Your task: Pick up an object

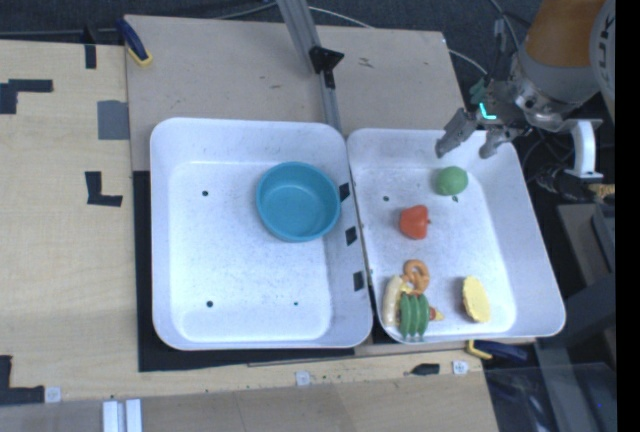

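Grey gripper [467,144] hangs over right bin's far edge, jaws spread wide, nothing between fingers. Green ball [451,181] lies just below fingertips, near bin's far right corner. Red pepper-like toy [415,221] mid-bin. Pretzel [416,273], green toy [412,311] and yellow piece [477,300] along near edge of right bin [520,250]. Blue bowl [297,201] upright in left bin [190,250], toward far right corner.

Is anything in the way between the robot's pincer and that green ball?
Nothing visible is. The pincer hangs open over the far end of the right bin, and the green ball lies just below it in the picture, with only bare white floor between them. The red toy lies beyond the ball, out of the path.
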